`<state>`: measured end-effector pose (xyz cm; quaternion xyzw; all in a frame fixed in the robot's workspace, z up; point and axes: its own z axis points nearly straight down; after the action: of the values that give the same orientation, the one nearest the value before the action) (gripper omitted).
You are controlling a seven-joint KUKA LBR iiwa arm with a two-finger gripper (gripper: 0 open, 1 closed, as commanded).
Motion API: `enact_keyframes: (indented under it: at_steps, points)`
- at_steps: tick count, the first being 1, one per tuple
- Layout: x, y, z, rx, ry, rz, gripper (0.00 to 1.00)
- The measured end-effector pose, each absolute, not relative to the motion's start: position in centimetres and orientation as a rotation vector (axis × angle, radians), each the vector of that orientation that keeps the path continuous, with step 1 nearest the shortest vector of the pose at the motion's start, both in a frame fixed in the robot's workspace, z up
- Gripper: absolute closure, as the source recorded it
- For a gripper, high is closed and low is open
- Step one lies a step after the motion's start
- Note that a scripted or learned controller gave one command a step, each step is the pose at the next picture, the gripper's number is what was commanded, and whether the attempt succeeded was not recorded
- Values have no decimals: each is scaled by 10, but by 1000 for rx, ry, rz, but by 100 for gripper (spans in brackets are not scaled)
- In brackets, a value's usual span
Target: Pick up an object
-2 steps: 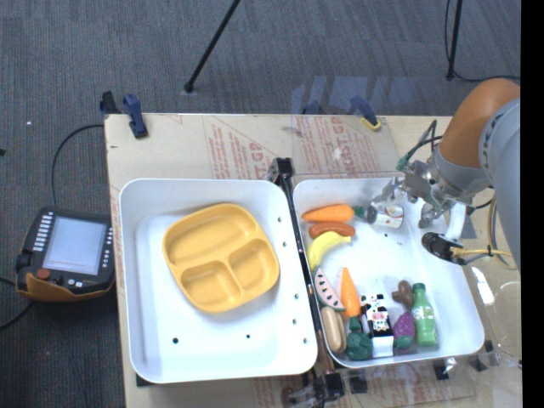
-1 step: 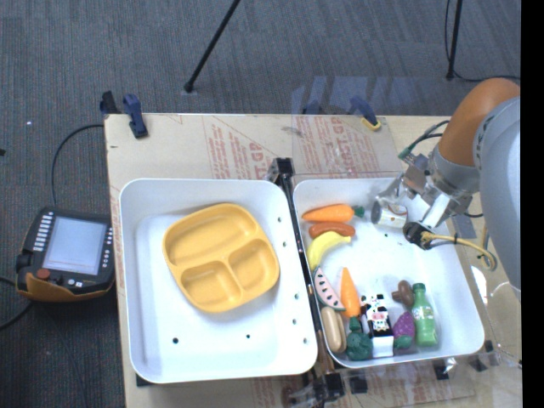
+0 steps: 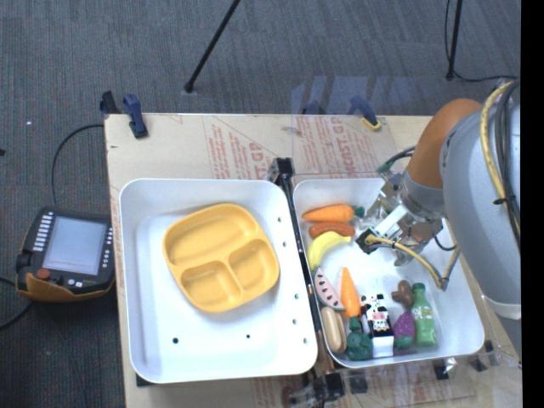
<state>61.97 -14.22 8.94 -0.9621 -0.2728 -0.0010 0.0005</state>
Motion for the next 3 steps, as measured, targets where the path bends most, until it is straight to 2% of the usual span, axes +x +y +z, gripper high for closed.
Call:
enact_keyframes:
  at_steps: [1, 2, 3]
  points:
    - [599, -118, 86, -3109, -401, 12, 0]
    - [593, -78, 86, -3113, -360, 11, 0]
    - [592, -78, 95, -3109, -369, 20, 100]
